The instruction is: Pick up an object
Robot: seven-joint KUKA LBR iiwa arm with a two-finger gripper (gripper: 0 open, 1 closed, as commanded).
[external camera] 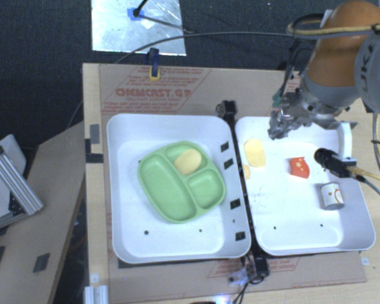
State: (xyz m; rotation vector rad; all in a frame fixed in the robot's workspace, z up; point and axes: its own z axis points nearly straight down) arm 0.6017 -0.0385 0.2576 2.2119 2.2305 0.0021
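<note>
Camera view: pale yellow object (255, 152) is seen flat in right bin (354, 233), at 7 o'clock of gripper (277, 130); finger state cannot be told. Brown board (177, 87) underlies bins.

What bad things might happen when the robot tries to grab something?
The gripper hovers over the right bin's back rim, so going down it might bump the rim. The pale yellow piece lies flat near the divider, hard to pinch. The little cup lies on its side and may roll.
</note>
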